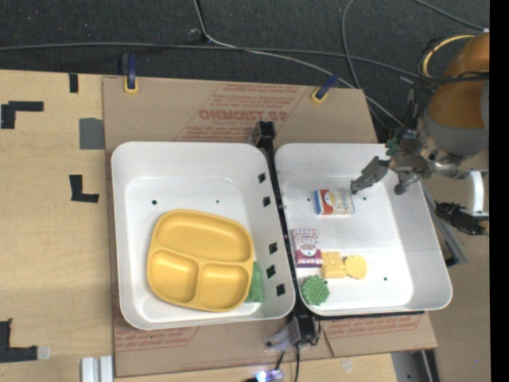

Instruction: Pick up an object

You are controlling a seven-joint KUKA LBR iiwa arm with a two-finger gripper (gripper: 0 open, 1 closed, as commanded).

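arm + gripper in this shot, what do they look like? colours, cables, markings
The arm is grey metal with an orange band above the wrist. The gripper is dark grey with two slim dark fingers. Thin black cables loop around the wrist and trail over the dark floor. No markings are legible.

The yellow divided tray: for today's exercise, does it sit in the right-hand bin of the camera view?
No. The yellow divided tray lies in the left bin, while the right bin holds the small items.
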